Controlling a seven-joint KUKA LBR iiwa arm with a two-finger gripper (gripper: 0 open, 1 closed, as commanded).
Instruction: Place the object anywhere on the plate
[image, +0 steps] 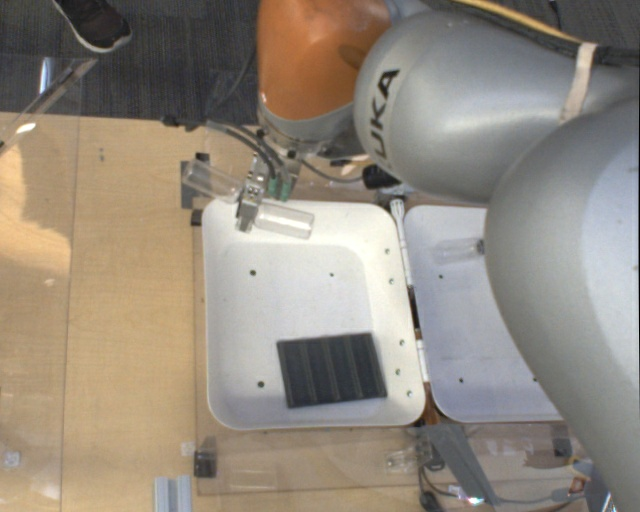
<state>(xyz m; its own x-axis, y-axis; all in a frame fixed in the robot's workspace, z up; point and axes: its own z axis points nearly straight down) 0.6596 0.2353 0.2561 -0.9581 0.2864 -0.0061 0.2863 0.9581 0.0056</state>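
Gripper (262, 200) hangs over the far left corner of the left bin (230, 400); can't tell its finger state. A clear cylinder-like object (285, 219) lies just beside the gripper tip, touching or nearly. Dark ribbed plate (331, 369) sits near the bin's front edge, well apart from the object.

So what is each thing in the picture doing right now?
End effector: hanging over the back edge of the left bin; I cannot tell its grip.
Dark ribbed plate: lying flat in the left bin, nothing on it.
Left bin: holding the plate.
Right bin: partly covered by the arm.
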